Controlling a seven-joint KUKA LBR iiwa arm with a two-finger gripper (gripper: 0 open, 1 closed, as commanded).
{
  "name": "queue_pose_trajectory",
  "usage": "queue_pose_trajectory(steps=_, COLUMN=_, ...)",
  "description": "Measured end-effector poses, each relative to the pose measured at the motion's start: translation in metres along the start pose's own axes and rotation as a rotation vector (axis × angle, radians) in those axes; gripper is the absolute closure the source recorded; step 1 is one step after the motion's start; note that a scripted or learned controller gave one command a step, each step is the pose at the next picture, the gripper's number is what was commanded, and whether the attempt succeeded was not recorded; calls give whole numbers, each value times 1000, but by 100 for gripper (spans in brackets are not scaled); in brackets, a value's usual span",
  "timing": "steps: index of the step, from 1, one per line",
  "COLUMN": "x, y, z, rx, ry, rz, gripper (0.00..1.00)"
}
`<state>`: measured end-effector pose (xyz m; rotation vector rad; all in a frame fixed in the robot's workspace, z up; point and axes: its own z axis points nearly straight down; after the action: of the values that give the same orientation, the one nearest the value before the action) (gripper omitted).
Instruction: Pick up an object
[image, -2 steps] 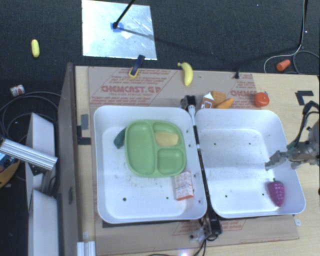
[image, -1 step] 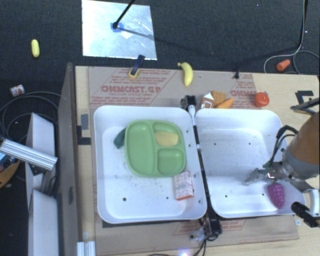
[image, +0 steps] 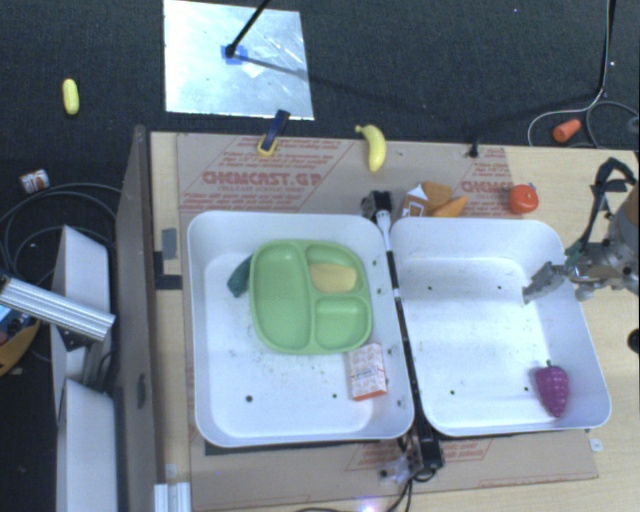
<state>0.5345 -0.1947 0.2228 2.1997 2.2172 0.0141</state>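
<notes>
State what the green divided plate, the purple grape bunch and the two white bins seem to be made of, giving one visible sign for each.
Green divided plate: probably moulded plastic, matt; one even colour, rounded compartment walls.
Purple grape bunch: likely toy plastic or rubber; uniform colour, bumpy surface, slight sheen.
Left white bin and right white bin: seemingly thin formed plastic, smooth; rounded corners, soft glare on the floor.
</notes>
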Motion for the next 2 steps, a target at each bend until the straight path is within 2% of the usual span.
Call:
queue_pose_trajectory(steps=1, x=-11, y=-29, z=108, rx=26, ry=9, rz=9, gripper=0)
queue_pose_trajectory(steps=2, x=-11, y=-25, z=92, rx=15, ry=5, rz=6, gripper=100)
